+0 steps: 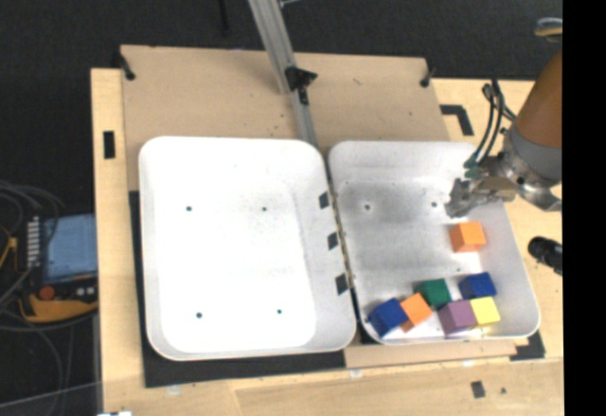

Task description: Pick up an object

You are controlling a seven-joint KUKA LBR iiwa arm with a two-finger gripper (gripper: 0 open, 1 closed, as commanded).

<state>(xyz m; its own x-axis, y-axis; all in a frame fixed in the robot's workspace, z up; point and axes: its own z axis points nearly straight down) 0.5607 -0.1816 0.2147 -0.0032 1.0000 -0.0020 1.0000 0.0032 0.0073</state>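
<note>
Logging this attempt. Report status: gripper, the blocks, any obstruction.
Gripper over right bin, nothing seen held. Orange block just below it, alone. Other blocks clustered along the bin's near edge, clear of the orange block.

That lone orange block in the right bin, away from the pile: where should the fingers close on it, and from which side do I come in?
Come straight down from above onto the lone orange block and close on two opposite side faces. It lies flat, apart from the cluster along the right bin's near edge, with bare floor on all sides, so the fingers should have room. The gripper is already just beyond it.
</note>
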